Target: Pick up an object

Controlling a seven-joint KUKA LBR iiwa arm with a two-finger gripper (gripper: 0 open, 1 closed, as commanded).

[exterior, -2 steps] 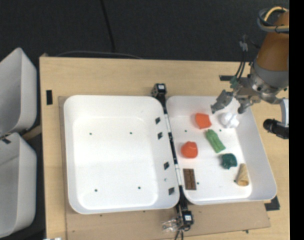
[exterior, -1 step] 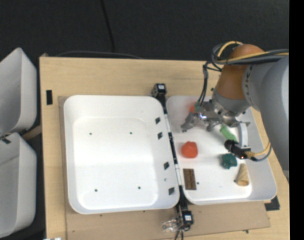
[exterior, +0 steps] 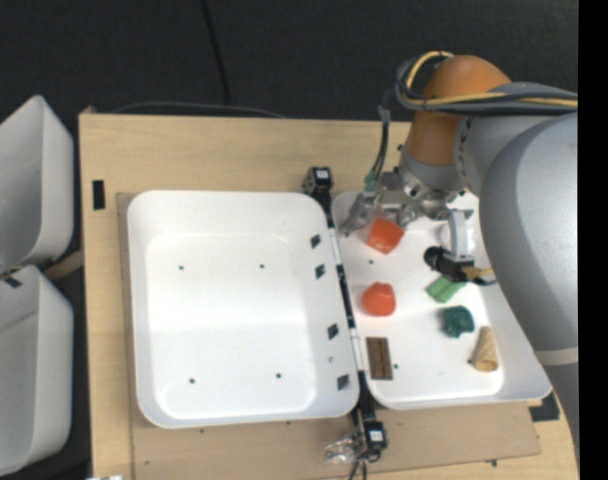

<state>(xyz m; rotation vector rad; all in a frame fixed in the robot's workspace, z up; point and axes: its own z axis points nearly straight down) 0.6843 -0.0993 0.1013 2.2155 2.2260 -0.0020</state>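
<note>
My gripper (exterior: 386, 218) hangs over the far left part of the right bin (exterior: 424, 388). Its fingers stand apart, one on either side of an orange-red block (exterior: 385, 236), and I see no contact with it. A second orange-red lump (exterior: 378, 299) lies a little nearer the camera in the same bin. Also in this bin are a light green block (exterior: 443, 289), a dark green piece (exterior: 457, 320), a tan wedge (exterior: 484, 349) and a brown flat block (exterior: 378, 357).
The left bin (exterior: 144, 268) sits beside the right one, and their rims meet along a line of black clips (exterior: 336, 298). The arm's bulky grey body (exterior: 534, 218) covers the right bin's far right side.
</note>
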